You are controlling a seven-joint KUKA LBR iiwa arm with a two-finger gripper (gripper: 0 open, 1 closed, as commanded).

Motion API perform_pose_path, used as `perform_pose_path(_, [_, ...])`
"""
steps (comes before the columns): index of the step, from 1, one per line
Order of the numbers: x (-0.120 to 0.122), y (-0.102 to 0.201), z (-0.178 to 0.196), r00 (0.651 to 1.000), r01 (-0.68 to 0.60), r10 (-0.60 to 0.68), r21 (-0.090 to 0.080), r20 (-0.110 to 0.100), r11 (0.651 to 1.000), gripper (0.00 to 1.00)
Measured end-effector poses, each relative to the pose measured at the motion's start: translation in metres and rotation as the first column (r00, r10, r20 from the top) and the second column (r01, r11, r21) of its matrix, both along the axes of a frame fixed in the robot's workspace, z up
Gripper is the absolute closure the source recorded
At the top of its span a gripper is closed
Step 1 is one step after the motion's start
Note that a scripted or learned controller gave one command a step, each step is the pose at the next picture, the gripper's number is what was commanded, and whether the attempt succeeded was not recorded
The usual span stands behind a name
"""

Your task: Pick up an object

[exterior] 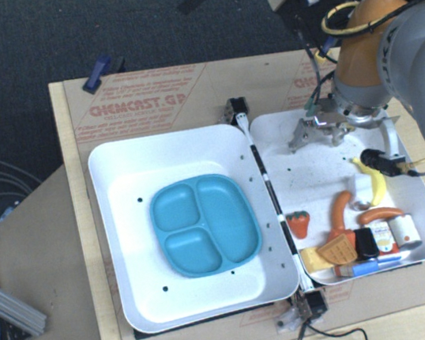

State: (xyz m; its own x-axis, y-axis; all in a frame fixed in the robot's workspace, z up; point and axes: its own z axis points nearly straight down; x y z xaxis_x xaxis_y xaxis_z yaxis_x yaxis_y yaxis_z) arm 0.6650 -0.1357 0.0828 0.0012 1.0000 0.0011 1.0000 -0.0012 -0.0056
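**Hovering over the right bin's far edge**

Hovering at the far edge of the right bin (301,123), the gripper (320,129) was seen low over the white floor; whether it was released or clenched could not be told. Nothing was seen in its grasp. The objects were gathered at the bin's near right corner: a banana (375,184), an orange sausage (339,213), a strawberry (299,223), a cracker (338,250). A blue divided plate (204,224) was laid in the left bin (118,180).
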Motion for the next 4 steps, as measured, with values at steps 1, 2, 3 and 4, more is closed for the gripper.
perform_pose_path(1, [-0.049, -0.008, 0.002, 1.0, 0.0, 0.0, 0.0, 0.003, 1.0, 0.0])
perform_pose_path(2, [-0.048, -0.008, 0.012, 1.0, 0.0, 0.0, 0.0, 0.006, 1.0, 1.0])
perform_pose_path(3, [-0.048, -0.008, 0.012, 1.0, 0.0, 0.0, 0.0, 0.005, 1.0, 0.0])
perform_pose_path(4, [-0.008, 0.032, 0.002, 1.0, -0.002, 0.002, 0.0, 0.006, 1.0, 0.0])
